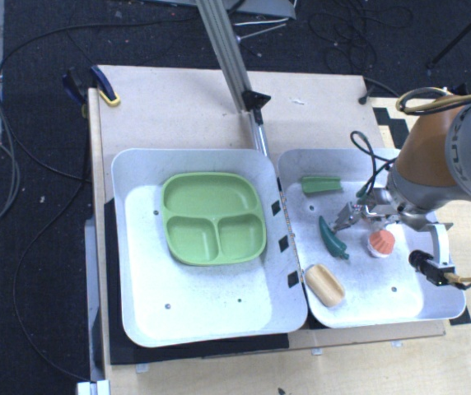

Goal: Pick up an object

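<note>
My gripper (352, 216) hangs low over the right bin (400, 303), coming in from the right under the grey and orange arm. Just below and left of it lies a dark teal curved piece (332, 239). A red and white round object (381, 242) sits right below the wrist, close to the gripper. A light green flat piece (321, 185) lies toward the bin's back. A tan bread-like roll (324, 285) rests near the bin's front left corner. I see nothing held in the gripper.
The left bin (145, 303) holds a green divided plate (214, 218). A slanted metal pole (227, 44) runs down to the gap between the bins. Black cables trail from the wrist over the right bin's right side.
</note>
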Controlling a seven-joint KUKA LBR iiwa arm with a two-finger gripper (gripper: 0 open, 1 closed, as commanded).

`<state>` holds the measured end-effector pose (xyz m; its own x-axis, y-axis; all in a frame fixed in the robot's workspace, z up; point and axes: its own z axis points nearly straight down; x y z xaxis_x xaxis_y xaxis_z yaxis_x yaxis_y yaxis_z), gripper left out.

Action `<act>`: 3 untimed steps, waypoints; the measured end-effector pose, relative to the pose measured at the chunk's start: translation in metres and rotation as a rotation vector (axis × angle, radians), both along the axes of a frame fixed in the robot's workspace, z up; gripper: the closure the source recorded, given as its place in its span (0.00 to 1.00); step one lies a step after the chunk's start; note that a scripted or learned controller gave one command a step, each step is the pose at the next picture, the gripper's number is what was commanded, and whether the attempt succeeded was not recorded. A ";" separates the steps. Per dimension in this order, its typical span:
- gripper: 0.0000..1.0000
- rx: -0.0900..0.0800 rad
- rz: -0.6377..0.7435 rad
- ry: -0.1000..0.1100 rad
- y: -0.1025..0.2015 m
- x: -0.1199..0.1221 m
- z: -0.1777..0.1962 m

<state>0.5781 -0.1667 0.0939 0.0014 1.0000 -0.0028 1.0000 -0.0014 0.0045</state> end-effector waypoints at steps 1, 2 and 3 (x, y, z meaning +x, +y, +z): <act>1.00 -0.002 0.000 -0.002 0.000 0.000 0.011; 1.00 0.001 0.000 -0.001 -0.005 -0.007 0.069; 1.00 0.000 0.003 -0.003 -0.005 -0.005 0.123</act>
